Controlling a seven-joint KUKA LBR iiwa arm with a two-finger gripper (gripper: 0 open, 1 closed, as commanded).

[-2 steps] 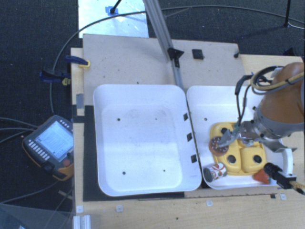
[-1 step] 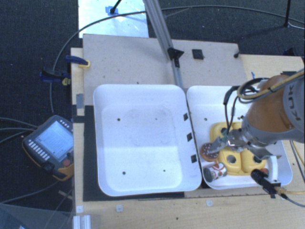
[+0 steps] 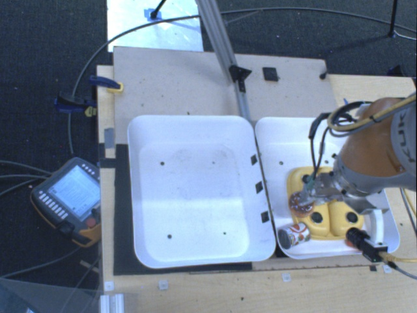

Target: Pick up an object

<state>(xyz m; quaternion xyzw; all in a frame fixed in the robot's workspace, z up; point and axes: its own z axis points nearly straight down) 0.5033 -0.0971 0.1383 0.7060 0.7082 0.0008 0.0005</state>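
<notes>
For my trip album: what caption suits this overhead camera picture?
Robot arm reaching into the right bin, its gripper over a yellow toy beside a small can.

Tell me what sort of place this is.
Probably a robotics lab test bench: a robot arm reaches into one of two white bins, a teach pendant lies on the floor, and clamps grip the board's edge.

bench (image 3: 195, 83), two white bins side by side (image 3: 150, 175)
</notes>
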